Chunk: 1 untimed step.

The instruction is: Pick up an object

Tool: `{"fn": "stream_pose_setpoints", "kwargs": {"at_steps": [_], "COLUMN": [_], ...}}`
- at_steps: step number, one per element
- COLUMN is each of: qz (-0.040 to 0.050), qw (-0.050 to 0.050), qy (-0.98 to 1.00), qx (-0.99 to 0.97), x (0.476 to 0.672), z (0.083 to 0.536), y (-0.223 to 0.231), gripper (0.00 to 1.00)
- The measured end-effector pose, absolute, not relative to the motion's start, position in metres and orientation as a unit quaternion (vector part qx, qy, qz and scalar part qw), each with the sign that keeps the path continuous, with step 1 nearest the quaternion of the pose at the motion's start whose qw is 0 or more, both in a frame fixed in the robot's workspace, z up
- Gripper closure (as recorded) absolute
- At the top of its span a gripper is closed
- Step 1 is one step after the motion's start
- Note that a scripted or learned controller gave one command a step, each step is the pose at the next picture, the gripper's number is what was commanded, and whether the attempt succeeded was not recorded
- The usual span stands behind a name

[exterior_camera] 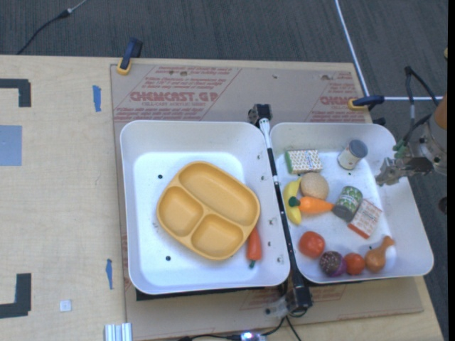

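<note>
The right bin holds several toy foods: a small box, a pale bun, a banana, a carrot, a green can, a grey-lidded jar, a red-and-white packet, a tomato, a dark purple ball, a small red fruit and a chicken drumstick. My gripper hangs at the right bin's right rim, right of the jar and can, with nothing visibly in it.
The left bin holds a yellow three-compartment plate and a small red-orange carrot at the plate's lower right. A black divider bar runs between the bins. Clamps hold the cardboard base.
</note>
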State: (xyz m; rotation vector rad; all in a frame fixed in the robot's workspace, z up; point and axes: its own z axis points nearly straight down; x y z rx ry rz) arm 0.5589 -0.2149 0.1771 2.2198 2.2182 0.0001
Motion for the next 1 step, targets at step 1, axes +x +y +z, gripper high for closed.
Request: {"fn": "stream_pose_setpoints", "kwargs": {"at_steps": [1], "qz": [0.0002], "qw": [0.001], "qy": [0.707], "qx": [0.707], "x": [0.5588], "z": [0.1762], "y": [-0.2139], "gripper": [0.0]}}
